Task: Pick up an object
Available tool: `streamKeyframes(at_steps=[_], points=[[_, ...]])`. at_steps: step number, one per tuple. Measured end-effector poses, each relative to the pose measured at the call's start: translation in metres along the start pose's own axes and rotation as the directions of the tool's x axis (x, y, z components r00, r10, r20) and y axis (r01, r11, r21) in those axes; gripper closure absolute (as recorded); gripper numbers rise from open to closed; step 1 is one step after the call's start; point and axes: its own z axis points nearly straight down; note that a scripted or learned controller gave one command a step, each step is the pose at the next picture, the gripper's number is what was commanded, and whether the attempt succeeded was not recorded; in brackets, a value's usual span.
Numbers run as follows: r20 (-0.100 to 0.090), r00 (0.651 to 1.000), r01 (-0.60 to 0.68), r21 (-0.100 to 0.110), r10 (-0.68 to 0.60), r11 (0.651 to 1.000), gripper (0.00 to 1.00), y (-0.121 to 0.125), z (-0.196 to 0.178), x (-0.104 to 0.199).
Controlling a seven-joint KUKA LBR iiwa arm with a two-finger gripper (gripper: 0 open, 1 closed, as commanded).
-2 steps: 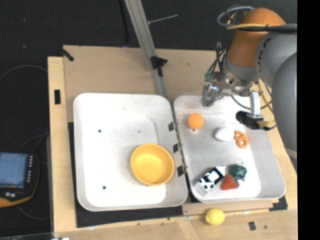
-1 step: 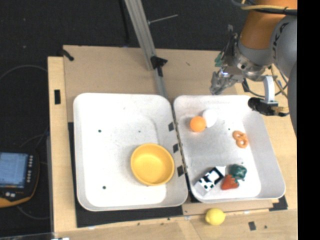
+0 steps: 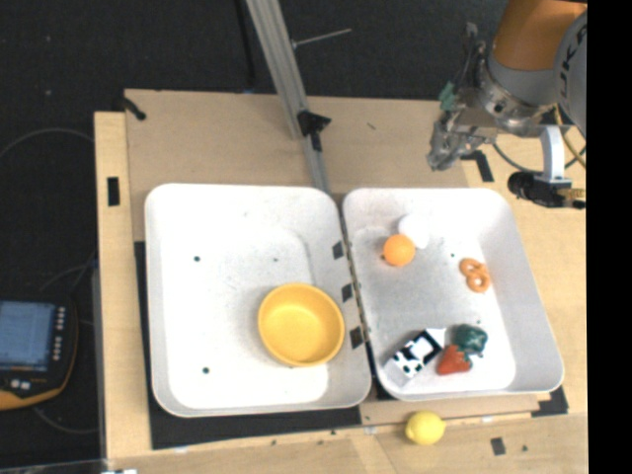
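Note:
My gripper (image 3: 444,156) hangs above the far edge of the right bin (image 3: 494,215), with nothing between its fingers that I can see. Below it in that bin lie an orange ball (image 3: 399,251), a white ball (image 3: 415,231) touching it, a small pretzel-shaped orange piece (image 3: 475,274), a black-and-white block (image 3: 416,354), a red strawberry-like piece (image 3: 453,361) and a dark green piece (image 3: 471,339). A yellow bowl (image 3: 300,324) sits upright in the left bin (image 3: 197,235).
A yellow lemon (image 3: 425,428) lies on the bench in front of the right bin. A slanted metal post (image 3: 286,67) rises behind the bins' divide. A handheld pendant (image 3: 30,349) rests off the bench at left.

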Motion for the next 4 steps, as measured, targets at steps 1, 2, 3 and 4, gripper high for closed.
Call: streamKeyframes(at_steps=[1, 2, 3, 4], points=[[0.000, 1.000, 0.000, 0.008, 0.000, 1.000, 1.00, -0.025, 0.017, 0.039], [-0.001, 1.000, 0.001, 0.008, -0.001, 1.000, 1.00, -0.052, 0.019, 0.070], [-0.001, 1.000, -0.002, 0.006, 0.002, 1.000, 1.00, -0.084, 0.027, 0.098], [-0.002, 1.000, -0.001, 0.006, 0.001, 1.000, 1.00, -0.107, 0.025, 0.136]])
